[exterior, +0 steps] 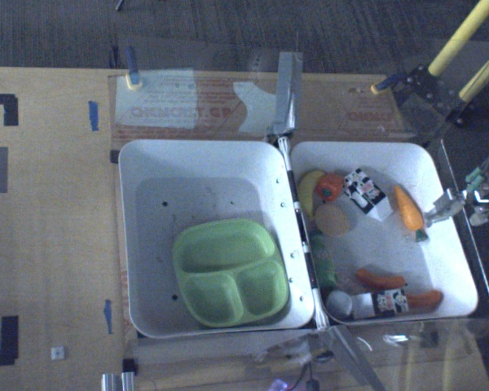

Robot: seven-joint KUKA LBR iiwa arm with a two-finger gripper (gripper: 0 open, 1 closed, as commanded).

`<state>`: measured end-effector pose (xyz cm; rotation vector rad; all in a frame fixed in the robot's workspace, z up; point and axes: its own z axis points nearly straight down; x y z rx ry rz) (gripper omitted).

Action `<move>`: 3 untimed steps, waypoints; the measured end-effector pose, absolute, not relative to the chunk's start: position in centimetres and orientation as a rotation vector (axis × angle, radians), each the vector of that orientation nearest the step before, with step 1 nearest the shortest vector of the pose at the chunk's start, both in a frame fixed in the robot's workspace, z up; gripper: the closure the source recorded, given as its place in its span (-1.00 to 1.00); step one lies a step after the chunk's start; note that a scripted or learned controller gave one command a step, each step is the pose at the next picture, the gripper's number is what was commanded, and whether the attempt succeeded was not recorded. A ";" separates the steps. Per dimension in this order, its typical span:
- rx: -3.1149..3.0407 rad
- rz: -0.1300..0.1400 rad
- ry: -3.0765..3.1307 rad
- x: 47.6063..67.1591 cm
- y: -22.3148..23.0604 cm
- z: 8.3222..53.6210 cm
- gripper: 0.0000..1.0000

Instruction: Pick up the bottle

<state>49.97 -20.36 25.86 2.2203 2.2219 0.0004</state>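
My gripper sits at the right bin's right rim; finger state cannot be determined. The bottle lies flat along the front wall, well apart.

Robotics lab, not a home. Plywood bench marked with black tape corners and blue tape strips; two white bins fixed side by side; grey carpet far side.
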 end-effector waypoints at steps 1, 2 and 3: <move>2.398 0.016 2.044 48.5 -21.2 9.6 -1.00; 2.099 0.001 2.333 48.3 -21.6 28.6 -1.00; 2.711 -0.002 1.595 47.9 -20.6 13.6 -1.00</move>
